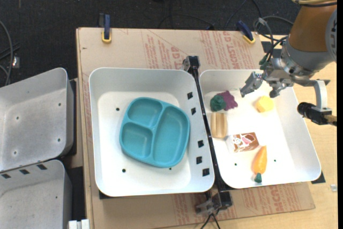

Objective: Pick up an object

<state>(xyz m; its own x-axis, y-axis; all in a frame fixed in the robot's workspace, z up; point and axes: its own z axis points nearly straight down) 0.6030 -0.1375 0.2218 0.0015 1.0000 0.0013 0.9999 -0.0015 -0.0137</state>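
My gripper (262, 88) hangs open over the far part of the right bin (300, 131), its two fingers spread with nothing between them. Just below it lies a yellow block (263, 104). To the left sits a green and purple toy (223, 101). A tan wooden block (218, 125) lies near the bin's left wall. A small brown and white packet (245, 142) is in the middle, and an orange carrot (259, 161) with a green tip lies near the front.
The left bin (107, 88) holds a teal divided plate (155, 131). A black divider (201, 115) runs between the bins. White lids (32, 110) lie off the bench at the left. Clamps (106, 28) grip the board's far edge.
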